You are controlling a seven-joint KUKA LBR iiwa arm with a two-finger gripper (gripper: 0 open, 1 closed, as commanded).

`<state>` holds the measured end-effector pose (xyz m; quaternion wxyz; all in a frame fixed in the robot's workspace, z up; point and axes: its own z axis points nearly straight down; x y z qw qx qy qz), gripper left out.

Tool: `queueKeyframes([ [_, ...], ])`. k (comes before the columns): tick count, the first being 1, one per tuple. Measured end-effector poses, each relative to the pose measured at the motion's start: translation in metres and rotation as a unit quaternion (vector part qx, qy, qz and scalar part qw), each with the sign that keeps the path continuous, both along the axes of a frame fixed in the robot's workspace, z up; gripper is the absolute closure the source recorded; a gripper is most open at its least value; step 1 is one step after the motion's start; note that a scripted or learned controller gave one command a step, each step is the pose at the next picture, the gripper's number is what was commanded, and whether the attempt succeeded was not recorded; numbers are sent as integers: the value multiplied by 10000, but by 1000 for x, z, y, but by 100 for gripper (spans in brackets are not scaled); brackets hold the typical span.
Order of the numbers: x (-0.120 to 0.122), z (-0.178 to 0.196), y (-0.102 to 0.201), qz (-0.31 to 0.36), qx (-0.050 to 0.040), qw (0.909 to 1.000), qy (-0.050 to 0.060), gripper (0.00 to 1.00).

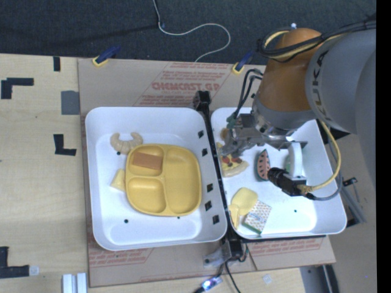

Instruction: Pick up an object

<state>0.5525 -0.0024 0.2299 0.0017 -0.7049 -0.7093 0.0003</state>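
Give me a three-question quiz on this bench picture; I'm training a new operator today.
1. True or false: the yellow divided plate lies in the left bin.
2. Which bin is the claw over? A left, B right.
3. What lies on the plate's upper-left compartment?

Key: 1 true. 2 B, the right bin, near the pizza slice. 3 A brown toast-like slab.
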Motion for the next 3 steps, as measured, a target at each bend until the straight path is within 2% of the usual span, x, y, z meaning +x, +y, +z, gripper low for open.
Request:
queueKeyframes([
  [1,-9,-14,-12,-31,-15,10000,9,100],
  [2,-3,4,-2,-20,-7,10000,-11,100],
  [3,-7,1,-12,-27,-11,10000,0,100],
])
